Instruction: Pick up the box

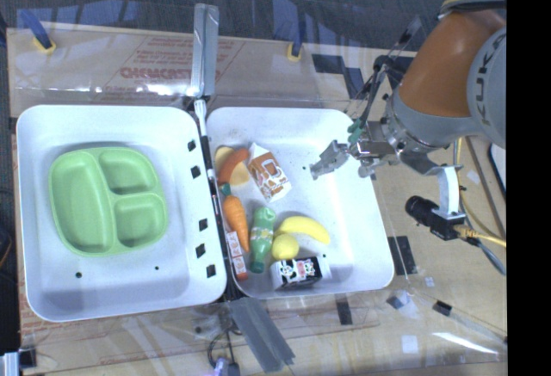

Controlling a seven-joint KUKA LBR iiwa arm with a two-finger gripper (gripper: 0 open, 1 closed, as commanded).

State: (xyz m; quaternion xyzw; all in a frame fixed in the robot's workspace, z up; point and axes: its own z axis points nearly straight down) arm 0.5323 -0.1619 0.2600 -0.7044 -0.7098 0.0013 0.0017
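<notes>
From above, my pincer [327,161] hangs over the right bin [366,219], near its upper right; I cannot tell how it is set. The box [269,175], orange and white, lies tilted near the bin's upper middle, just beside a peach [231,165] and above a carrot [236,221]. I judge I should move left, turn to match its tilt, and close across its narrow sides, clear of the fruit.

— Where's the arm [448,77]?
— Reaching in from the right, orange band up near the top corner — grey wrist bent down and leftward.
— And the tool [328,161]?
— Angled low toward the left, its tip hanging free, nothing seen between the fingers.
</notes>
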